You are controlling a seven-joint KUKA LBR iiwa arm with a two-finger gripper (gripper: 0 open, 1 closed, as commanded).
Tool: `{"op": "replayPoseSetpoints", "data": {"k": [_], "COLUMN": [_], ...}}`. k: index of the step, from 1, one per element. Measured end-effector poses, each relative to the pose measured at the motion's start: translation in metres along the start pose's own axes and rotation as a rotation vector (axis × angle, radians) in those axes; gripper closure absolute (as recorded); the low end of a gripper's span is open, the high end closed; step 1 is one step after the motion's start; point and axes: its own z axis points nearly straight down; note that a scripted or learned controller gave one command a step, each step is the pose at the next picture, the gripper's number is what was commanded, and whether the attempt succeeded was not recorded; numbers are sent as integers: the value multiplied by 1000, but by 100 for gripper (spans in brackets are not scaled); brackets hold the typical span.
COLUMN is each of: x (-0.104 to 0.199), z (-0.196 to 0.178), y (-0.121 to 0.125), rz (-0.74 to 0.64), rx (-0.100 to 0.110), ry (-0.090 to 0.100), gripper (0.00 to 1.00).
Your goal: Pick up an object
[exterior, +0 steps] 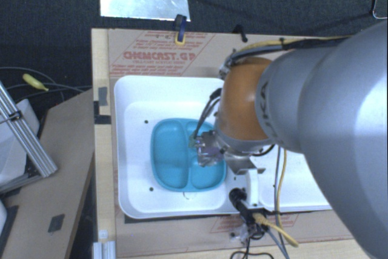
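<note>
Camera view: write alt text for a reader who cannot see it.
A grey robot arm with an orange band reaches from the right over a blue divided tray lying in the left white bin. Its gripper is low over the tray's right side.

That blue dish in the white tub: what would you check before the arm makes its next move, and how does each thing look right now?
1. Blue dish lies inside the left bin: ok.
2. Dish lies flat, hollow side up: ok.
3. Gripper is over the dish's right part: ok.
4. Fingers open or shut: cannot tell, the wrist hides them.
5. Dish held between the fingers: cannot tell.
6. Cables by the wrist hang clear of the dish: cannot tell.
</note>
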Motion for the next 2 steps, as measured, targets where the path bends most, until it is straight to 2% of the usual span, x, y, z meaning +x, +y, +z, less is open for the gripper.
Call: {"op": "replayPoseSetpoints", "data": {"k": [1,2], "x": [3,33], "z": [65,-71], "y": [61,110], "rz": [6,0], "rx": [-33,-25], "ry": [2,4], "gripper": [100,100]}}
